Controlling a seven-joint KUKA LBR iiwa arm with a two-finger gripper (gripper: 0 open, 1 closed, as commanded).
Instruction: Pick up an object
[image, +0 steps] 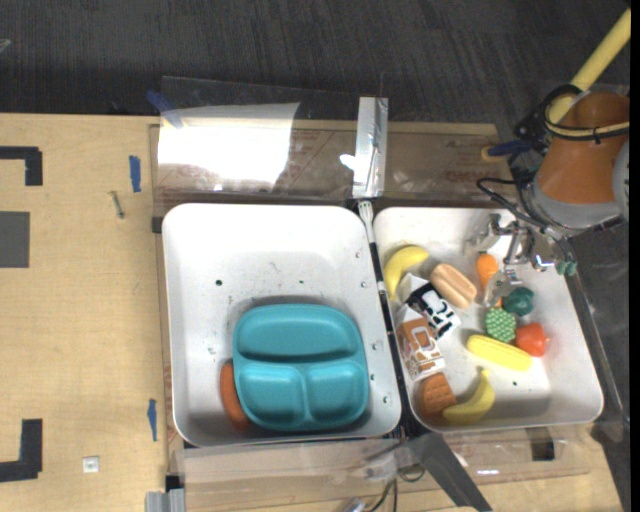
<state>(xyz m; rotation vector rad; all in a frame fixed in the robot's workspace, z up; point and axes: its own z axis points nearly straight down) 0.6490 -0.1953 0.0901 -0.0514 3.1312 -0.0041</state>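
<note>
Claw (508, 262) low over right bin (585, 395), upper right of frame, beside carrot (486, 268); finger state cannot be told; teal tray (298, 366) in left bin (190, 300)

Even, fairly bright overhead light. Strong white glare washes out the clear sheet (228, 148) behind the left bin (190, 260). Shadows are soft and short under the teal tray (298, 365). The picture is slightly soft and grainy; the dark floor (300, 40) shows little detail.

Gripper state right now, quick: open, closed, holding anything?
Gripper: cannot be told; it hangs over the right bin near the carrot.
</note>
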